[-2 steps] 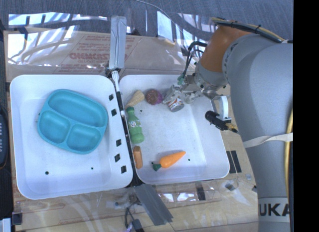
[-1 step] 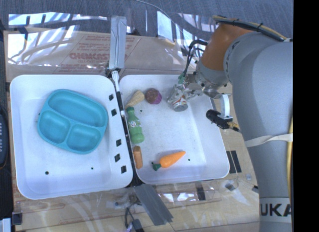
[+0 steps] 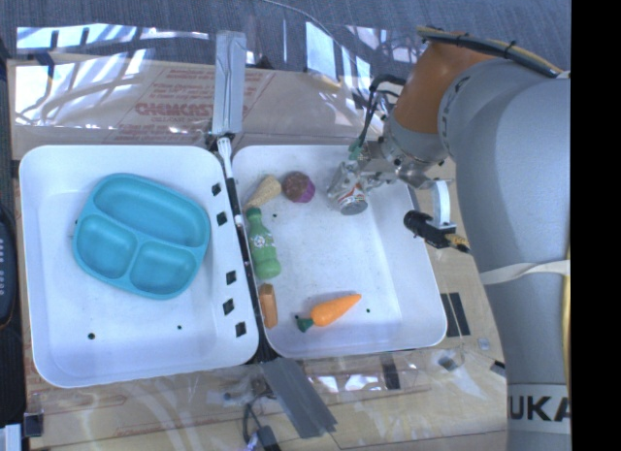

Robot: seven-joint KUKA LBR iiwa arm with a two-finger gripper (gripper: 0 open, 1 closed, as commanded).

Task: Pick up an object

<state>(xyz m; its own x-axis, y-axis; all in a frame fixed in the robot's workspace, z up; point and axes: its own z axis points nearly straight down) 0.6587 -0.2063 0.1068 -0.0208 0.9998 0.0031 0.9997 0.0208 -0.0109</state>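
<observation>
The right bin [image 3: 412, 289] holds several objects. A purple round vegetable [image 3: 298, 186] lies near its back edge, with a tan cone-shaped piece [image 3: 263, 190] just left of it. A green bottle [image 3: 261, 243] rests along the left wall, and a small brown piece [image 3: 268, 305] lies below it. An orange carrot [image 3: 331, 310] sits near the front. My gripper [image 3: 348, 193] hangs low over the back of the right bin, a little right of the purple vegetable. Its tip looks silvery and blurred.
In the left bin [image 3: 49, 333] lies a blue divided plate [image 3: 142, 236]. The arm's grey body [image 3: 505, 168] covers the right bin's right edge. A grey divider strip [image 3: 230, 80] runs between the bins at the back.
</observation>
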